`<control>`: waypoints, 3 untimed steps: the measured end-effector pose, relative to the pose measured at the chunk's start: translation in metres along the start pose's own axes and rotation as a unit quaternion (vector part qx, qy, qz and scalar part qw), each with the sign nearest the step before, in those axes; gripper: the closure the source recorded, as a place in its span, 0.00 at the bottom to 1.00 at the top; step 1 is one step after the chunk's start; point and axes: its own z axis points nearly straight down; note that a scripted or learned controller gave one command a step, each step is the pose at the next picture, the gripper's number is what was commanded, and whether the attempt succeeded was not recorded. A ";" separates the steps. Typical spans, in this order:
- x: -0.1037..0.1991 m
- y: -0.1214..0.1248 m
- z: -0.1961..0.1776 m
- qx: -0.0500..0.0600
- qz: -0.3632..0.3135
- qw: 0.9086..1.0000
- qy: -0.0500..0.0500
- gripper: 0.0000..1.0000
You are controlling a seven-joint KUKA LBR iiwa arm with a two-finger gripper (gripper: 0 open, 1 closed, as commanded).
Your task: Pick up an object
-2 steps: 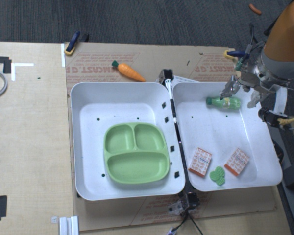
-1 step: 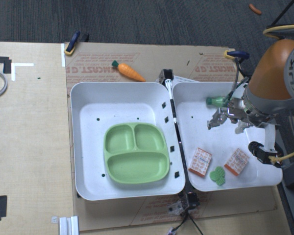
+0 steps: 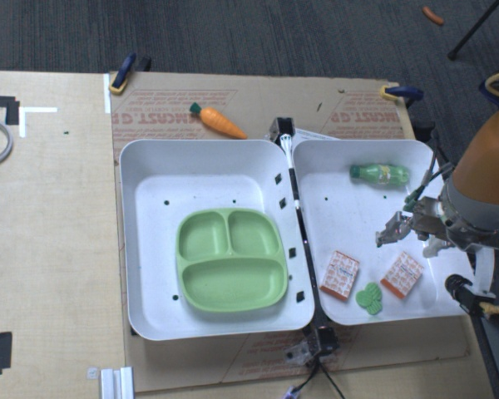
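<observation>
Objects for picking, listed left to right. Left bin (image 3: 141,248): one green divided plate (image 3: 231,260), lying flat near the bin's middle. Desk behind the bins: one toy carrot (image 3: 219,120), on brown cardboard (image 3: 258,106). Right bin (image 3: 316,173): one orange-and-white packet (image 3: 340,274) near the front edge; one small green round piece (image 3: 369,298) just beside it, at the front wall; one second orange-and-white packet (image 3: 402,274) to its right; one green bottle (image 3: 380,174) lying on its side near the back wall. Gripper (image 3: 392,231): over the right bin's right side, above the second packet, nothing between the jaws; open or closed, cannot tell.
</observation>
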 end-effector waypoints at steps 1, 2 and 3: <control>-0.019 -0.006 0.069 -0.004 -0.180 0.984 -0.001 0.00; -0.018 -0.006 0.069 -0.005 -0.285 0.959 -0.004 0.00; -0.018 -0.004 0.058 -0.010 -0.284 0.959 -0.006 1.00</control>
